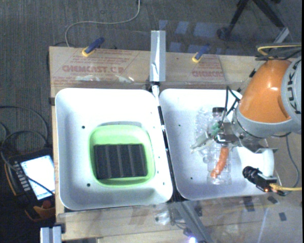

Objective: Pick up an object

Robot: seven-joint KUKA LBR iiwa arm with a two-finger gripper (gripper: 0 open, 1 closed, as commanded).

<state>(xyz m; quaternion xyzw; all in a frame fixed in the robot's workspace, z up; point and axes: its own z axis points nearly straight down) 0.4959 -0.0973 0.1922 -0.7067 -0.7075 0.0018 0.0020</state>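
The right bin (185, 161) holds a small heap of things. There is a crumpled clear plastic bottle (206, 123), a slim orange object (221, 160) lying lengthwise, and a small green piece (213, 130). My gripper (224, 135) hangs low over this heap, directly above the top end of the orange object and beside the green piece. The arm's orange band (263, 97) and grey wrist cover the bin's right side. Nothing is visibly lifted off the bin floor.
The left bin (71, 110) holds a green tray (120, 156) with a dark ribbed insert. A metal post (157, 54) stands at the back between the bins. A tablet (35, 173) and cables lie on the floor to the left.
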